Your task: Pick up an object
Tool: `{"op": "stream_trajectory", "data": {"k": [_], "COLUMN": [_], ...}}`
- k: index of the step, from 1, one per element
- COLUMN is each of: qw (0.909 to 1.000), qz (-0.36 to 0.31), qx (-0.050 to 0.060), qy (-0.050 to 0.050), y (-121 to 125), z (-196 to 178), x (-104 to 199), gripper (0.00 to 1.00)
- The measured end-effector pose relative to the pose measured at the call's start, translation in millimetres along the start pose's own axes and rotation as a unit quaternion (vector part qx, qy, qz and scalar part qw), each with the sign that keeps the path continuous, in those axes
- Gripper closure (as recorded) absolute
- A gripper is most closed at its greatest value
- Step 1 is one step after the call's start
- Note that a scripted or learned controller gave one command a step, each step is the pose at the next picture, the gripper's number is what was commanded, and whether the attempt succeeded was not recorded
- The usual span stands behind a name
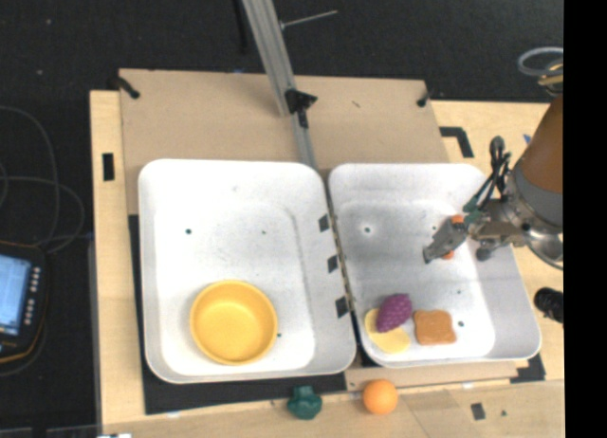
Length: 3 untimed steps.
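Over the right shallow white plastic bin (493, 327), the grey two-finger gripper (446, 245) hangs above bare floor, apart from every item; whether its fingers are spread or closed cannot be told. 3 candidate items sit clustered at the bin's near edge, likely slid to the low side: purple knobbly grape-like bunch (394, 311) resting on a pale yellow flat disc (387, 337), and a tan-orange bread-like block (435, 327) just beside.

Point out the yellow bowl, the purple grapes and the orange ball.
yellow bowl (233, 321), camera view, on the bowl's inner floor, in the left bin.
purple grapes (394, 311), camera view, on the middle of the bunch, in the right bin.
orange ball (379, 396), camera view, on the ball's centre, on the bench outside the bins.
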State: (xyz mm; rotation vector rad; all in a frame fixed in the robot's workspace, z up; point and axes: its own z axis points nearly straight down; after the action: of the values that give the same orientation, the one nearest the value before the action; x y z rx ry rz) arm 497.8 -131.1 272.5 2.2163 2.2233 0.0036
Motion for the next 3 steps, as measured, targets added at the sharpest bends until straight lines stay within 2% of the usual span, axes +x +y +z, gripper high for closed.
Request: {"op": "stream_trajectory", "data": {"k": [1,2,3], "qw": [1.0,1.0,1.0], "qz": [0.001,0.002,0.002], "qx": [0.0,0.004,0.003], "qy": [0.0,-0.001,0.0], "y": [0,-3,-2], "z": [0,58,106], "x": [0,-10,-2], "gripper": [0.0,0.0,0.0]}}
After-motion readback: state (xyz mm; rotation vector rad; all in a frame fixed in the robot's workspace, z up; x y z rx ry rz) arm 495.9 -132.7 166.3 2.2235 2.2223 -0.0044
